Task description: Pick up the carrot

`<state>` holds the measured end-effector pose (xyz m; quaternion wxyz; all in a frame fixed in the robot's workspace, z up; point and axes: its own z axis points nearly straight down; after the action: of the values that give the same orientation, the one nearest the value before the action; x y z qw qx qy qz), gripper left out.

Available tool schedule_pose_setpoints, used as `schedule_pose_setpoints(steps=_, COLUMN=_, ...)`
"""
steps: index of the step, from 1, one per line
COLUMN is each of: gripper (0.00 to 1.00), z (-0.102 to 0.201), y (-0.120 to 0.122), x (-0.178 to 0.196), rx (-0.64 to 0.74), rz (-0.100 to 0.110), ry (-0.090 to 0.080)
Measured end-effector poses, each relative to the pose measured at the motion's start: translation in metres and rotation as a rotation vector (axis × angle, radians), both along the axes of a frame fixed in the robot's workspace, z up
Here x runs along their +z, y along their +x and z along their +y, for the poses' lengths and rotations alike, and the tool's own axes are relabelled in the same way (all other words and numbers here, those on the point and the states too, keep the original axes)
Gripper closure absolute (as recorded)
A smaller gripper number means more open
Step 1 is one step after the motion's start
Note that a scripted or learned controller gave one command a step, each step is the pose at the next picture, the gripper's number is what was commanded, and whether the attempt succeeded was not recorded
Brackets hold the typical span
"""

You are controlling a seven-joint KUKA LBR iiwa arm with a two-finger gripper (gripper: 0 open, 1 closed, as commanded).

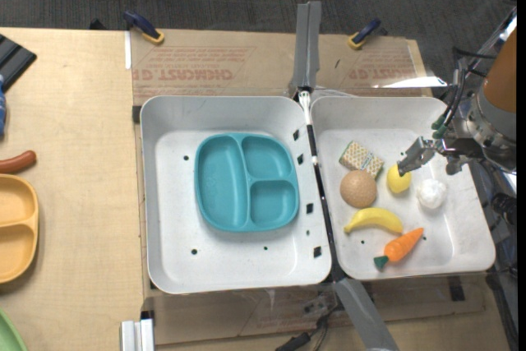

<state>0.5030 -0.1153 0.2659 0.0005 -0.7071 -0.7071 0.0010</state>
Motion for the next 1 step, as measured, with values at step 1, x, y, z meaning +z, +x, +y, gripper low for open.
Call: schedule_pose_setpoints(steps=1, gripper=0.00, z=-0.0649, y=-0.0252, x=-0.0734, rx=0.329, rz=0.000, ry=0.002)
